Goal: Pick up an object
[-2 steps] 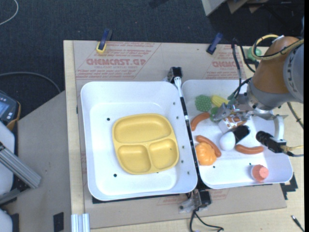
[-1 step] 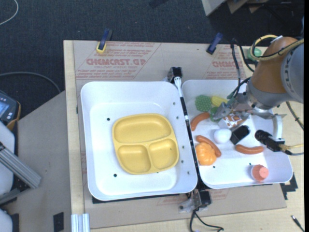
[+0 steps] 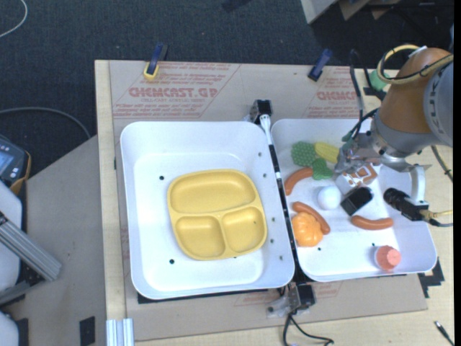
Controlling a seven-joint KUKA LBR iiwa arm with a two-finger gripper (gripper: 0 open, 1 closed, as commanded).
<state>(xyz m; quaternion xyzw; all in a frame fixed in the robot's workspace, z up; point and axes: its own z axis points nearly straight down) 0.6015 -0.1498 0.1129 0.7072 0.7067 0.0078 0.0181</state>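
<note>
White plastic bins sit side by side on the desk (image 3: 194,96), a brown paper-faced board held at its far edge by a yellow clamp (image 3: 152,65) and a blue clamp (image 3: 319,65). Left bin (image 3: 144,171): one yellow tray (image 3: 215,213). Right bin (image 3: 346,258): the toys from which an object is to be picked, most of them crowded toward the wall shared with the left bin.

Hand (image 3: 356,166): low over the far half of the right bin. Whether it is apart or together cannot be told, and nothing is seen clamped in it. Just beside it lie a black block (image 3: 356,200), a white ball (image 3: 328,197) and a small green piece (image 3: 322,169). Corn (image 3: 326,150) lies beyond; a sausage (image 3: 372,223) and a pepper (image 3: 306,231) lie nearer the camera; a pink piece (image 3: 387,256) sits well apart.

Likely failures:
- (a) The ball, round and smooth, would probably roll away or squirt out of a closing grip.
- (b) With three things so near, the hand may nudge one while reaching for another, or catch two at once.
- (c) The bin floor looks slick, so a light toy may slide rather than seat.
- (d) An off-centre descent would close on air or press on the bin.

Surroundings: dark carpeted floor (image 3: 86,20); metal framing (image 3: 32,254) at lower left.
</note>
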